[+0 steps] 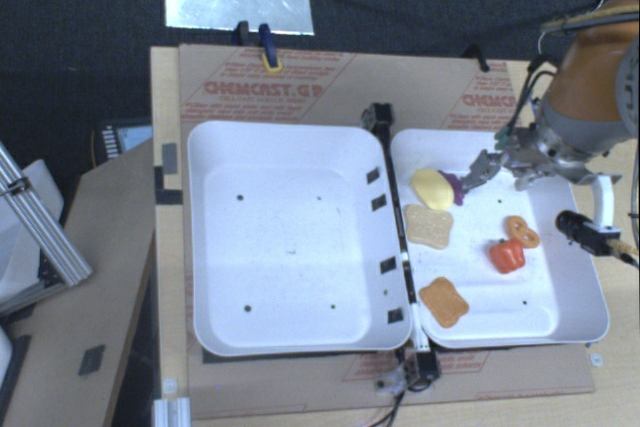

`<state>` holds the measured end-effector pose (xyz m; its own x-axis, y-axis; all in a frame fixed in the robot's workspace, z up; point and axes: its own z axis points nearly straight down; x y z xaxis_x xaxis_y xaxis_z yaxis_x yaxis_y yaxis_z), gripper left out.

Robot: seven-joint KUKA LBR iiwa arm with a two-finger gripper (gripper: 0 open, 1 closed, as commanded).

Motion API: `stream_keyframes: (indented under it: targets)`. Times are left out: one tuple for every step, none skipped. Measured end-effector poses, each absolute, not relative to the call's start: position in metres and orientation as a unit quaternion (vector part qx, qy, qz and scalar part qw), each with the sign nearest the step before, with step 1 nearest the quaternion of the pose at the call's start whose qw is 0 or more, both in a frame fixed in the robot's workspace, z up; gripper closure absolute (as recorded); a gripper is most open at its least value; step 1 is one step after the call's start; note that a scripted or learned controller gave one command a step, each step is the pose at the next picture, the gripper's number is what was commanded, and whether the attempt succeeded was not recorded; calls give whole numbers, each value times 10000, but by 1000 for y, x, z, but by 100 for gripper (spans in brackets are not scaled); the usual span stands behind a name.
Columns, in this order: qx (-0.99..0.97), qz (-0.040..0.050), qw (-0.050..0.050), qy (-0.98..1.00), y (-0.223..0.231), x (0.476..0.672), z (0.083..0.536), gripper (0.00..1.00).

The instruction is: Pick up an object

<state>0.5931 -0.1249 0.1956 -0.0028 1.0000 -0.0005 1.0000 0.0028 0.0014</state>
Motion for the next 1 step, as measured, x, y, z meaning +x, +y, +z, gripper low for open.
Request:
stream_keyframes:
  targets:
    - [7054, 13, 19, 7089, -125, 594, 207, 100]
